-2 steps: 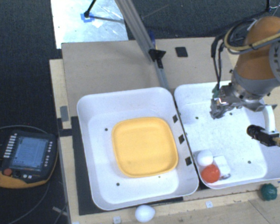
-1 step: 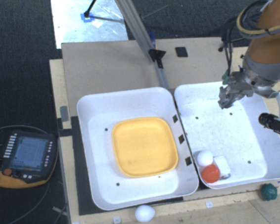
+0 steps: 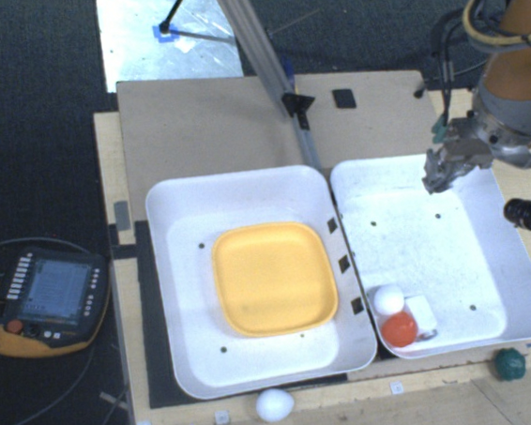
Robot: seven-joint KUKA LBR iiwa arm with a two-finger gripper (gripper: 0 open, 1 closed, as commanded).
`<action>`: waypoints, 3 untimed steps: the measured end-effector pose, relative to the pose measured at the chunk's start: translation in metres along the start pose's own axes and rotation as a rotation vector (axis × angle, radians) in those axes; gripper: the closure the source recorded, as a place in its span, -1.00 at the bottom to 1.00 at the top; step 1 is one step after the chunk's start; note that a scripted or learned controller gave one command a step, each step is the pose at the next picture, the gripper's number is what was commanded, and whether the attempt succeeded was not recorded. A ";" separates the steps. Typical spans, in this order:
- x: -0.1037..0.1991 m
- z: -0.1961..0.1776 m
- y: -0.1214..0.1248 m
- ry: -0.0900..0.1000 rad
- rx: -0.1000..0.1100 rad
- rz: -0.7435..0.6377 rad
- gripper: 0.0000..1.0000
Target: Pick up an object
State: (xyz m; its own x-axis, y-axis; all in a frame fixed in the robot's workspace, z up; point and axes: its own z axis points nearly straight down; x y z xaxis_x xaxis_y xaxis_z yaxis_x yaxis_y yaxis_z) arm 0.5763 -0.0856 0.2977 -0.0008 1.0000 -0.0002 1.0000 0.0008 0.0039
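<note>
Honestly, nothing's been picked yet: gripper (image 3: 437, 177) is parked far from the orange ball (image 3: 400, 329); grip state can't be told.

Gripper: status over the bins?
Gripper above right bin's far edge, carrying nothing. White ball, orange ball, white block clustered in near-left corner. Yellow plate in left bin. Path clear.

A smooth, faintly glossy plastic finish is being shown by the yellow plate (image 3: 275, 277) and both white bins (image 3: 191, 356) (the right one speckled), while matt brown board (image 3: 204, 124) is lying behind.
</note>
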 end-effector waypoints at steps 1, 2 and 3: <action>0.056 0.013 0.017 0.001 0.004 -0.004 1.00; 0.113 0.019 0.021 0.001 0.004 -0.004 1.00; 0.162 0.022 0.029 0.001 0.004 -0.003 1.00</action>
